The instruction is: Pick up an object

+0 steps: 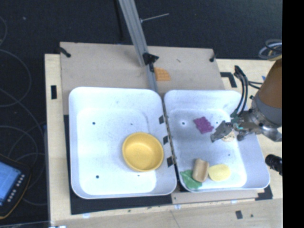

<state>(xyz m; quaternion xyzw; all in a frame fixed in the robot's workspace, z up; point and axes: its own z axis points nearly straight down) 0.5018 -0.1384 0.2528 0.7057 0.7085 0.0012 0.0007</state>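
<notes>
The end effector (228, 133) hovers low over the right-hand shallow white bin (251, 175), near its right wall, beside a flat purple piece (203, 124). Whether anything pale sits between its tips, I cannot tell. Judged: approach stage; next, descend and close.

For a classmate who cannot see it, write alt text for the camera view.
A grey robot arm with an orange band reaches from the right, its claw over the right bin, near a purple piece. That bin's near edge has a tan cylinder, a yellow lump and a green item. The left bin contains a yellow bowl.
</notes>
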